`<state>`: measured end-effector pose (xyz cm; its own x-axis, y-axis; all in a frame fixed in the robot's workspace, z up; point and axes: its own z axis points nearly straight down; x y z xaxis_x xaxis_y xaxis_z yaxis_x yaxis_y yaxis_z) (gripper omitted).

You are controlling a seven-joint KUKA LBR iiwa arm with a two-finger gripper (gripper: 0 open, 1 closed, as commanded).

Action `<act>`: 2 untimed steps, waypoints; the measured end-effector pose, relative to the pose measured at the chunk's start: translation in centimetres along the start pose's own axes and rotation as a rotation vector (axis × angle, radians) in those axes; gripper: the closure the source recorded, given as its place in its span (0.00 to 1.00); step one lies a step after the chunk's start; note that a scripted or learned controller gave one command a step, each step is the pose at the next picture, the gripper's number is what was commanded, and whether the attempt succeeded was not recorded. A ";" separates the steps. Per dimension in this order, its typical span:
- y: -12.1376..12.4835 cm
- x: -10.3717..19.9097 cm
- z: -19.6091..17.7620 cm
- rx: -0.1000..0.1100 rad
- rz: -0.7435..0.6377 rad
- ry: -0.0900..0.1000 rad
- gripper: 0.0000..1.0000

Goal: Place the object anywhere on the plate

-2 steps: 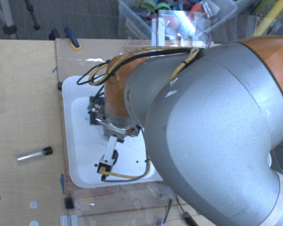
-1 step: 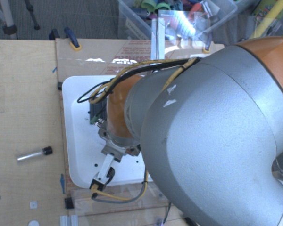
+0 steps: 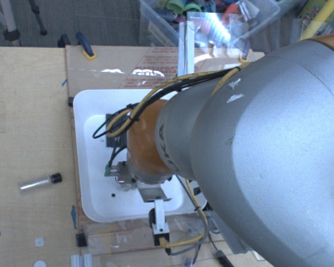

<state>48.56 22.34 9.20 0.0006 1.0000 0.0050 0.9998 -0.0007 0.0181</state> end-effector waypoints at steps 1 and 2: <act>1.5 -0.3 -16.9 0.019 -0.206 -0.004 1.00; -0.1 -1.1 -25.5 0.015 -0.801 0.002 1.00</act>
